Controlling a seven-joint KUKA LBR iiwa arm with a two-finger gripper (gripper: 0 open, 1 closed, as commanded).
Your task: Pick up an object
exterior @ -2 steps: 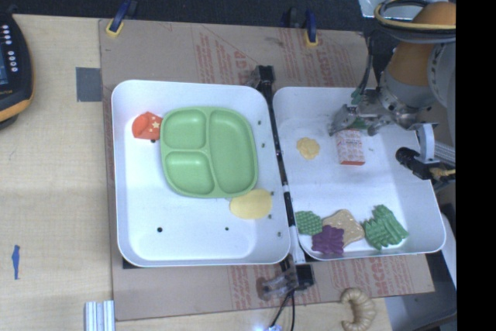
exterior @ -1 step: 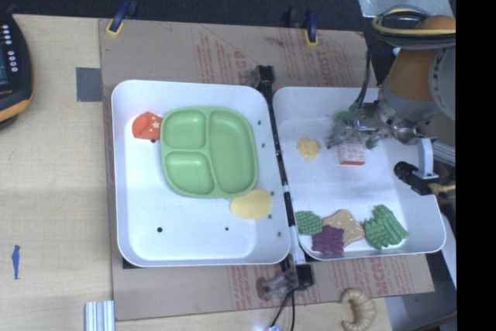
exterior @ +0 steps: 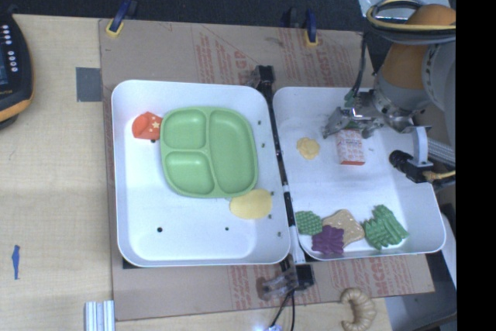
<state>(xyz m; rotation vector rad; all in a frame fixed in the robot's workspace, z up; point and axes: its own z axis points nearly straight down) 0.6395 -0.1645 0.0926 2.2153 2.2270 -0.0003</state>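
Two white bins (exterior: pixel 124 167) sit side by side; over the right one the gripper (exterior: pixel 353 122), fingers spread wide, hovers just above a small bottle (exterior: pixel 351 147).

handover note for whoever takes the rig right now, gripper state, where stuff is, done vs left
Gripper: low in the right bin, directly above the small white and red bottle; no hold visible.
Right bin also holds a yellow piece and green, tan and purple pieces along its near edge.
Left bin: green divided plate, red piece, yellow piece.
Done: nothing lifted.
Left: grasp and lift one object.
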